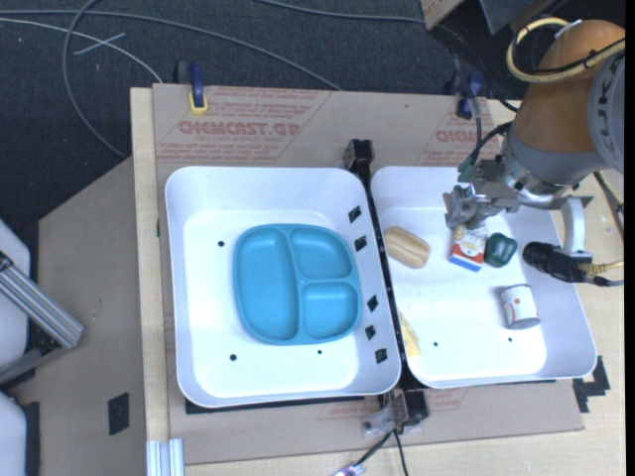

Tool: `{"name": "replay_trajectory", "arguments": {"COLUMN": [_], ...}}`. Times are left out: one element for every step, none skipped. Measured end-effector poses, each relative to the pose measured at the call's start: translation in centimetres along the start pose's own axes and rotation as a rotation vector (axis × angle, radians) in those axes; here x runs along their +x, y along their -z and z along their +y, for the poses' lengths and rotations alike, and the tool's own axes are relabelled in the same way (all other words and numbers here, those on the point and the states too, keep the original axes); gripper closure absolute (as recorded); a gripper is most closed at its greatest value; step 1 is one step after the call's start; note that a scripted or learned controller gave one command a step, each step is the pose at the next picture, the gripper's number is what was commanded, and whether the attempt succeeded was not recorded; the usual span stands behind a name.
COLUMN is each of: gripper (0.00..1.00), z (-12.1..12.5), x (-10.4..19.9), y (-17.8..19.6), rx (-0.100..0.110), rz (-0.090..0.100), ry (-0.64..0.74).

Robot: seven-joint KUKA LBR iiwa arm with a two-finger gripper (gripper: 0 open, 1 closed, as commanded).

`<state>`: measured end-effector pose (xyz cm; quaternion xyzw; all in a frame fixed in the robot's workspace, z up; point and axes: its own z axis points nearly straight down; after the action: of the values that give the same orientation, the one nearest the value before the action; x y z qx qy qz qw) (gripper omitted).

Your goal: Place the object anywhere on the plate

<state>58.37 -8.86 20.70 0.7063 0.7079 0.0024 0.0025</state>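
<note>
A blue divided plate (296, 284) lies in the middle of the left bin (193, 266) with nothing on it. My gripper (463, 213) hangs over the upper middle of the right bin (466, 350). Just below it is a small red, white and blue box (466, 255), with a dark green object (500, 250) beside it on the right. A tan bread-like piece (406, 247) lies to the left of the box, near the divider. Nothing visibly hangs from the gripper.
A small white and grey can (517, 305) lies lower right in the right bin. A yellow piece (410, 341) rests against that bin's left wall. Black clips (357, 154) sit along the divider between the bins.
</note>
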Motion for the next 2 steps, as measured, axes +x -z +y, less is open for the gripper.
{"name": "replay_trajectory", "arguments": {"gripper": [1.00,1.00], "z": [-0.3,0.3], "x": [-0.4,4.2], "y": [6.3,4.3], "rx": [0.000,0.010], "rz": [-0.001,0.003], "ry": [-0.001,0.002]}}
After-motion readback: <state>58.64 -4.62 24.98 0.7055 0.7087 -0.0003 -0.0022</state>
